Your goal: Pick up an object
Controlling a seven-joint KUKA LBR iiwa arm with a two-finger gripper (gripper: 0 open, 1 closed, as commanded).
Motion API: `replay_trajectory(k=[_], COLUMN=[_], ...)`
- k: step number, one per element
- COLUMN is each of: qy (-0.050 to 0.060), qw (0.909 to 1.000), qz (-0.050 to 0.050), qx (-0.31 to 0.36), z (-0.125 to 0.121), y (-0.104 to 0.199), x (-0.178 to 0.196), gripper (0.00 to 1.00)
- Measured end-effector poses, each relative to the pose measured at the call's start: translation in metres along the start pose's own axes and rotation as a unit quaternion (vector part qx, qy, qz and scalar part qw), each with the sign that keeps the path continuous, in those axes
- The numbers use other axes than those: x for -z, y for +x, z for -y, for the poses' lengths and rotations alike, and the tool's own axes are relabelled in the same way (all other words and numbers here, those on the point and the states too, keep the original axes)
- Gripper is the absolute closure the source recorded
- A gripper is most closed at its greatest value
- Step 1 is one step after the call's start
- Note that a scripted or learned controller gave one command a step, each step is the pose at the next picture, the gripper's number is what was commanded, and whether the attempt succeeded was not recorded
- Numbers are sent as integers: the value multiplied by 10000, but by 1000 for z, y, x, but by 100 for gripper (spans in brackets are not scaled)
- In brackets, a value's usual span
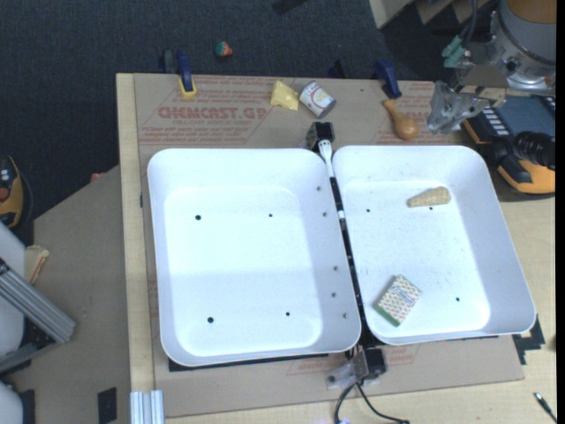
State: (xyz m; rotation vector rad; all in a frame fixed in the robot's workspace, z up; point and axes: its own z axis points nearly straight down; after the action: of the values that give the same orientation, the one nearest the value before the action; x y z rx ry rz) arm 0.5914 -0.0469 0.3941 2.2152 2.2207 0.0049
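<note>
The 2 white bins (494,237) sit side by side, and the right one holds a small patterned packet (398,300) near its front edge and a tan wedge (429,198) further back. The gripper (446,113) hangs beyond the back rim, holding nothing; how wide its jaws stand, I cannot tell. The packet looks light, flat and a bit slippery, best pinched across its short sides.

A robotics lab: two white bins (256,343) sit on a clamped cardboard-covered bench (221,113), with aluminium framing (35,307) left of it and dark carpet (88,25) beyond.
</note>
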Motion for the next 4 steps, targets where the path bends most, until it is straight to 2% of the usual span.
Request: replay_trajectory(k=[1,2,3,4], qy=[59,-63,62,95], qw=[10000,10000,10000,10000], qz=[-18,-24,-10,-1], qx=[34,23,24,14], z=[-42,-77,-70,-72], y=[98,148,221,275], x=[-83,48,-16,-113], gripper=[100,100,100,100])
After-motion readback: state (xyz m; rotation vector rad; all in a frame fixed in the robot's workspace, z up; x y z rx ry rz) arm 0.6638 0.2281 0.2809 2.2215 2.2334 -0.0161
